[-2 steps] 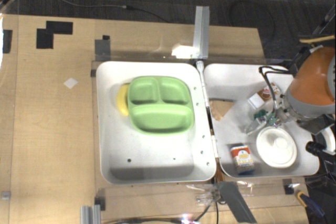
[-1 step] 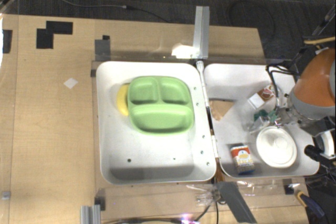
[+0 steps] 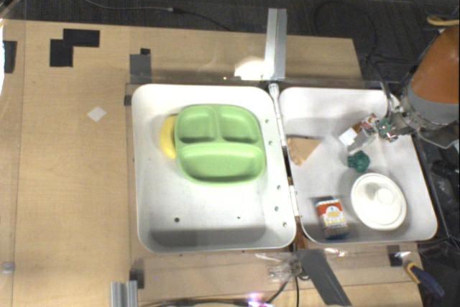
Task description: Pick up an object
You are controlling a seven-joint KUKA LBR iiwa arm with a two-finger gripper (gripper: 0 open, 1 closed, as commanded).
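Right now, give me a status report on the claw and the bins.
Claw low in right bin, above teal object. Nothing seen held. White bowl and small can nearby.

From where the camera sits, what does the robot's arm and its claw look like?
The arm enters at the right edge: a rounded orange band sits above a grey wrist section. From that wrist a small metallic claw extends over the right bin, silver-grey with darker parts. Near its base there are small green and red bits, possibly wiring or a circuit board; they are too small to identify.

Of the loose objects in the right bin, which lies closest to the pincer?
The small teal object, just below the pincer; the white bowl and red-labelled can lie farther toward the front.
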